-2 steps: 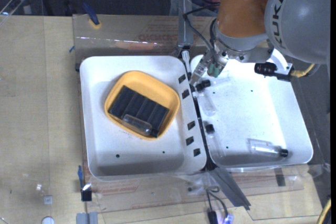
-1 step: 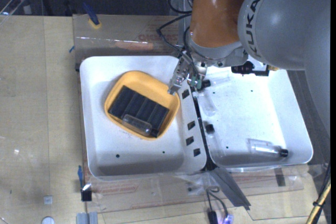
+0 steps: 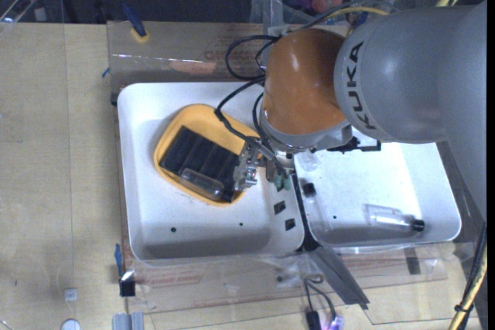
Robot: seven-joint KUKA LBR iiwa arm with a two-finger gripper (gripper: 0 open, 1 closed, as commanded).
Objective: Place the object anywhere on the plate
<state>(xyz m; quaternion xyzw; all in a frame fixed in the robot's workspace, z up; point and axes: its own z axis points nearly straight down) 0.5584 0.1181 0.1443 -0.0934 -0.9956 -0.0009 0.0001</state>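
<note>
Hovering low at the right rim of the yellow plate (image 3: 172, 131) in the left bin (image 3: 155, 216), the gripper (image 3: 249, 166) is just beside a black ridged block (image 3: 197, 154) lying flat on the plate; whether it grips or has let go cannot be told from this slant. The placing step looks nearly done, so the next move calls for a clean release and a straight lift that does not drag the block off. 1 clear tube (image 3: 390, 216) lies well apart in the right bin (image 3: 348, 189).
</note>
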